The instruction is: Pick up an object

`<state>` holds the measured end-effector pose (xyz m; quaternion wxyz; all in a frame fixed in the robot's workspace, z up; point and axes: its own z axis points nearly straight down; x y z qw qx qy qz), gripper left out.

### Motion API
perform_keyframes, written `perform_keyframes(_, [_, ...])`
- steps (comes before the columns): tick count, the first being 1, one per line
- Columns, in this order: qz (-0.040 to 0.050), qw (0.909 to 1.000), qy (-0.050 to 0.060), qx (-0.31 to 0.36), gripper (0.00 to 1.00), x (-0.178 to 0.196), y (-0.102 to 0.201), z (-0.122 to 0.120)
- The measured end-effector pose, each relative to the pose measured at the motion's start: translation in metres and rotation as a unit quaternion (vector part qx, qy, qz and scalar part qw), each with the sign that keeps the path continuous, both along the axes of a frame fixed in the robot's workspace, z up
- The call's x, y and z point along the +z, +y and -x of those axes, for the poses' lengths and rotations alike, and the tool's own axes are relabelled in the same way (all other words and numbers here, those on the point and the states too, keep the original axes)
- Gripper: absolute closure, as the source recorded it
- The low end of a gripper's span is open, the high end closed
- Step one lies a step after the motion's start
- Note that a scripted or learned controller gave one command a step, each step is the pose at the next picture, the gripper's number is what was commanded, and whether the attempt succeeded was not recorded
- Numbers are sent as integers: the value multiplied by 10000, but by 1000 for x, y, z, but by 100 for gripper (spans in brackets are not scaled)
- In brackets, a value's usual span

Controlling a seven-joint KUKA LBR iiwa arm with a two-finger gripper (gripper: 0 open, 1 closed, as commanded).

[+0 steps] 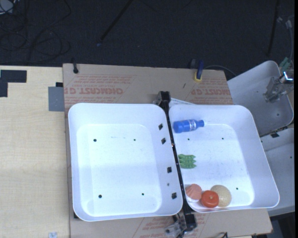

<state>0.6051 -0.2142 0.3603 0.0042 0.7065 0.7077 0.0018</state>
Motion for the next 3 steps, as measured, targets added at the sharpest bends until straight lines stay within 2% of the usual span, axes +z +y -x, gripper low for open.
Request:
perform_keyframes(1, [-22,10000,56,-18,100,1,1,65])
perform_keyframes(2, [-25,10000,58,-20,100,3,1,122])
perform_keyframes(3, [-29,10000,78,-14,100,-61,2,108])
